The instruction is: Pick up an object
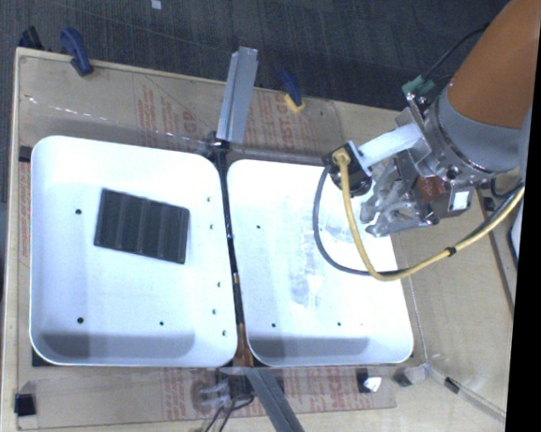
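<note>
One dark ridged slab lies flat in the left bin, long axis across. The gripper hangs over the right bin, well apart; whether it's open, I cannot tell.

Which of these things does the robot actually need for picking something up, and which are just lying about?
Part of the job:
- dark ridged block lying in the left bin
- clear plastic item in the right bin
- gripper over the right bin

Just lying about:
- blue clamps on the bench's far edge
- yellow cable looping from the arm
</note>
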### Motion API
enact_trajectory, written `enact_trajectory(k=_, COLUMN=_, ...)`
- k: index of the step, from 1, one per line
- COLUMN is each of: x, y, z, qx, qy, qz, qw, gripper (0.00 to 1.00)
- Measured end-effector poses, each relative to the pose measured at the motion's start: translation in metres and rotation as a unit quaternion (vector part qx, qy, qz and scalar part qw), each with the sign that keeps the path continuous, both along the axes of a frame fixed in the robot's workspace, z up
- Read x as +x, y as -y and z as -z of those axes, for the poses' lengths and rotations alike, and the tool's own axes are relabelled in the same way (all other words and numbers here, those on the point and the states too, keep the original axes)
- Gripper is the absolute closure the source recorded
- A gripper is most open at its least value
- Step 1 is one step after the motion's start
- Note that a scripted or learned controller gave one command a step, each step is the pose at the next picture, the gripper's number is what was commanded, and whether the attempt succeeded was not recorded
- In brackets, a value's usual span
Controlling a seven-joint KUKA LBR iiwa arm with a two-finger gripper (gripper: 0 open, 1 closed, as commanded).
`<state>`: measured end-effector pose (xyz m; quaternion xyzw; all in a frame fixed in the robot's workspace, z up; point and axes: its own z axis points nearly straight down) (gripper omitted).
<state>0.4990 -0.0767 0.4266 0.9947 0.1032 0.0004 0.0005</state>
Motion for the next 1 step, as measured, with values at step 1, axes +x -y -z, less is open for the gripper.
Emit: enact_trajectory(k=1, x=0.0263, y=-0.0214, z=0.0732, qx=0.0000, qy=-0.003, qz=0.000, qw=1.0000, gripper=1.00)
